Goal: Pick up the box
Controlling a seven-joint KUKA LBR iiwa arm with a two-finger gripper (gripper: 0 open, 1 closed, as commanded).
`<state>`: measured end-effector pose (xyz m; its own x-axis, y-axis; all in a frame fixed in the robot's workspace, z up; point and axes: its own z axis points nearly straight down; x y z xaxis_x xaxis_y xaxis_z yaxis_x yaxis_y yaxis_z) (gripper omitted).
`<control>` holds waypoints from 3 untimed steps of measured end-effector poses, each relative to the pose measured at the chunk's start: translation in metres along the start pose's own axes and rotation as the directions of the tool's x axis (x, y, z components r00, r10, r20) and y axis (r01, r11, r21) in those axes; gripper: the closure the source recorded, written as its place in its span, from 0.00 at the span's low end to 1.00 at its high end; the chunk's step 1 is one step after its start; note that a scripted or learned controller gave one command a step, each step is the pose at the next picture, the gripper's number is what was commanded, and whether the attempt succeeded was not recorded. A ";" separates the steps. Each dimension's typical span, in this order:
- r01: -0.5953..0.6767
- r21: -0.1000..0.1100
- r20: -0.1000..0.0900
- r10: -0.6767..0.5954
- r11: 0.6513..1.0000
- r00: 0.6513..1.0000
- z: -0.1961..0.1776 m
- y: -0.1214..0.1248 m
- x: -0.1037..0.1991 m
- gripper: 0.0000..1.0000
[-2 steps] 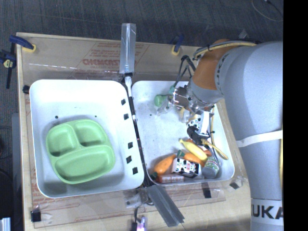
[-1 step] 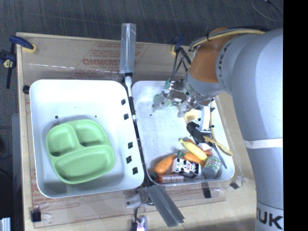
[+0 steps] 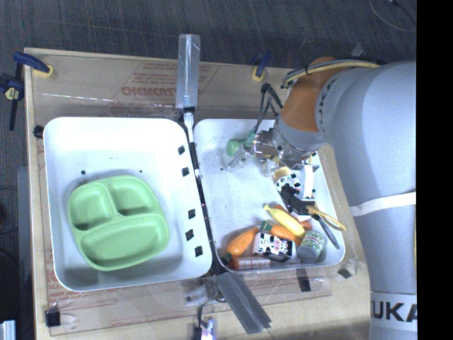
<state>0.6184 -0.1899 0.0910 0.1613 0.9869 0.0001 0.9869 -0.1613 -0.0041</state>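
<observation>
The box, small with a black and white pattern, lies in the front part of the right bin, among other items. My gripper is low over the back of that bin, well behind the box and apart from it. A small green object sits just left of the gripper's tip; whether it touches the gripper is unclear. The grey arm with its orange band covers the bin's right back corner.
Around the box lie an orange carrot, a yellow banana, a can, a reddish stick and a black and white item. The left bin holds a green divided plate.
</observation>
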 end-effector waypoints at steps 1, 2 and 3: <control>0.003 0.001 0.000 -0.003 1.000 1.000 -0.011 0.001 0.000 1.00; 0.004 0.001 0.000 -0.004 1.000 1.000 -0.011 0.001 0.000 0.00; 0.007 0.001 0.000 -0.007 1.000 1.000 -0.021 0.001 0.001 1.00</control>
<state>0.6195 -0.1892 0.1120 0.1546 0.9880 0.0001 0.9880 -0.1546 -0.0055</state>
